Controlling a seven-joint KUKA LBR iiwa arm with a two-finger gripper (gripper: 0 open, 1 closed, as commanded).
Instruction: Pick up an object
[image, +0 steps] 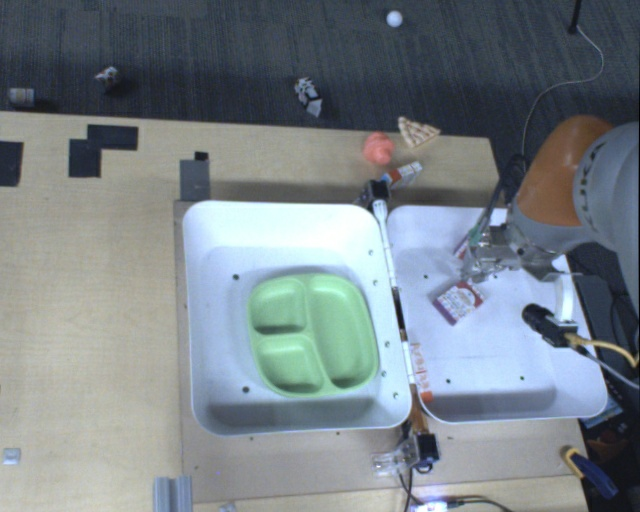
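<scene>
Gripper (480, 254) is hovering just above-right of the small packet (458, 301) in the right bin (500, 390); finger state unclear. Packet's looking light, flat, crinkly: pinch across edges.

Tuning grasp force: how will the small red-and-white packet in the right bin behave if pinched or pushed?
The packet looks flat and thin, so probably light and apt to slide on the smooth right bin if nudged. Its wrapper-like look suggests it may flex or crumple rather than stay stiff. Lying flat, it shouldn't roll or tip. The gripper is just above it.
</scene>
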